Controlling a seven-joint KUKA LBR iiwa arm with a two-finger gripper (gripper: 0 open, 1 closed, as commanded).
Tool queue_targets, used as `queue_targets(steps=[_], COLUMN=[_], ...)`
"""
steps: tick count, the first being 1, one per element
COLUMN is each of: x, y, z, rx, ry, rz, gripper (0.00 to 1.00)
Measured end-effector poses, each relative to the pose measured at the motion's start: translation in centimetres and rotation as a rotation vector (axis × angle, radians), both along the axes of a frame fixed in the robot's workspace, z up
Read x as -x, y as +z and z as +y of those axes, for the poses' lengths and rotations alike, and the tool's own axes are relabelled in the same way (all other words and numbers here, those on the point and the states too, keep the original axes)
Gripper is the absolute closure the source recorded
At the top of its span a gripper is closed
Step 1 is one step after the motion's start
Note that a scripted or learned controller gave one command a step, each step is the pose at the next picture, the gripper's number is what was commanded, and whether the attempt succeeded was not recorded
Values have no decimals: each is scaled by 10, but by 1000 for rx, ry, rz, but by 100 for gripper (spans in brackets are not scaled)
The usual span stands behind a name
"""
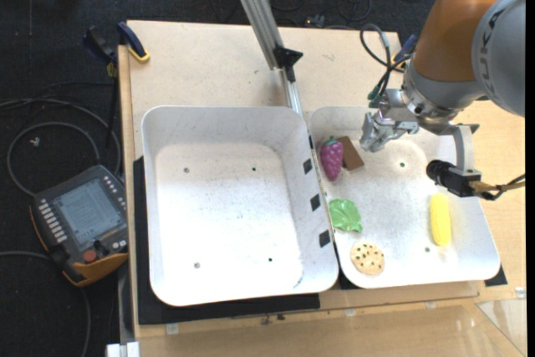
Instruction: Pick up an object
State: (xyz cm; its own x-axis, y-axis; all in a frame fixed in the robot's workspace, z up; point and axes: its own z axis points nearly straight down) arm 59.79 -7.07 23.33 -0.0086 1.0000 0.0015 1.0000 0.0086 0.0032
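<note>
The right bin (468, 263) holds a purple bunch of grapes (332, 158) beside a small brown block (352, 156), a green leafy piece (344, 215), a round cookie (367, 258) and a yellow corn cob (440, 219). My gripper (375, 135) hangs over the upper part of the right bin, just right of the brown block and the grapes. I see nothing between its fingers.
The left bin (167, 130) lies beside the right one, with a metal bar (255, 0) slanting down to their shared edge. A teach pendant (82, 217) lies on the floor to the left. A black cable connector (450, 177) hangs over the right bin.
</note>
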Motion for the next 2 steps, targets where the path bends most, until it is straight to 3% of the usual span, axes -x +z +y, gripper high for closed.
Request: queue_targets(steps=[2], x=[-20], y=[12], z=[94], rx=[0], ry=[-1], rz=[1], gripper=[100])
